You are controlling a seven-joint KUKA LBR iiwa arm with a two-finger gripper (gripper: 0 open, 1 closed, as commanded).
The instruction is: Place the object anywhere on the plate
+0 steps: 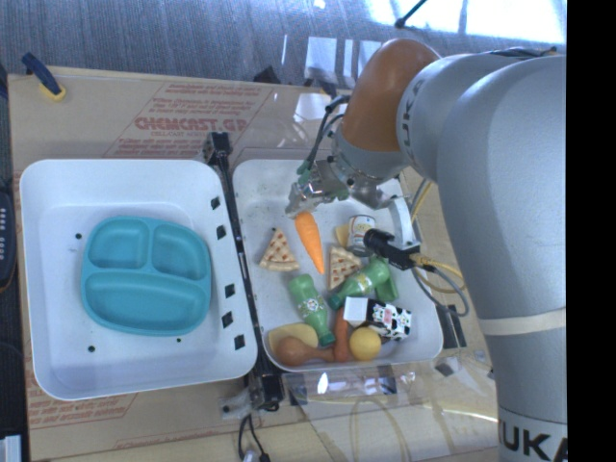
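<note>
**Tool hanging at the carrot's upper end, plate lying to the left**

Tool (310,192) is hovering over the right white bin (252,191), just above the blunt top of the orange toy carrot (309,241); whether it is parted or closed cannot be told. The carrot's long axis is running away from the tool toward the near rim, tip pointing down-frame. The teal compartmented plastic plate (146,275) is sitting in the left white bin (48,191), well apart. Brown sheeting on the tabletop (192,114) is reading "CHEMCAST"; the arm is showing "KUKA".

Arm (500,162) was smooth grey with an orange wrist band, white "KUKA" lettering, and thin cables at the tool (310,192).
</note>
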